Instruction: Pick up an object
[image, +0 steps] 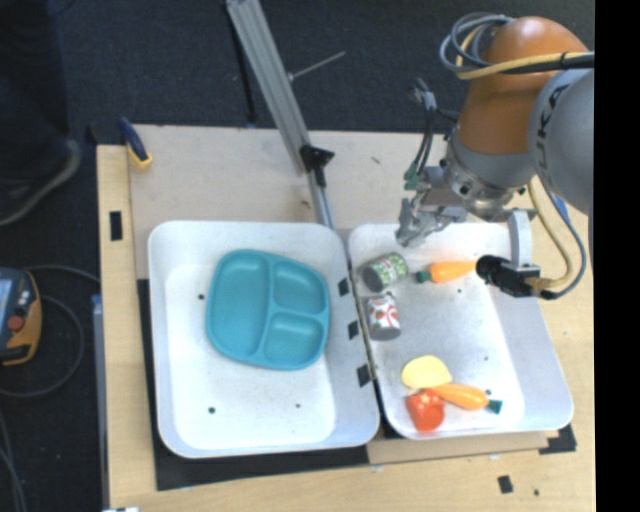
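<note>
I see the arm (520, 90) reaching in from the upper right of the frame, its orange band above the wrist. The hand (412, 232) hangs over the upper left corner of the right bin (535, 340), just above a small green can (385, 270) that lies on its side against the bin's left wall. I cannot tell from here whether the hand is released or clenched, and I see nothing between its tips.

Right of the green can lies an orange carrot (448, 270), near it but apart. Below the green can, a silver and red can (384, 316) also lies beside the left wall. Toward the lower middle of the right bin sit a yellow lemon (426, 372), a second carrot (462, 396) and a red pepper (425, 411), the three bunched close together.

The left bin (180, 400) holds a teal divided plate (268, 307), flat, in its upper middle. Both bins rest on the worktop (210, 170).
</note>
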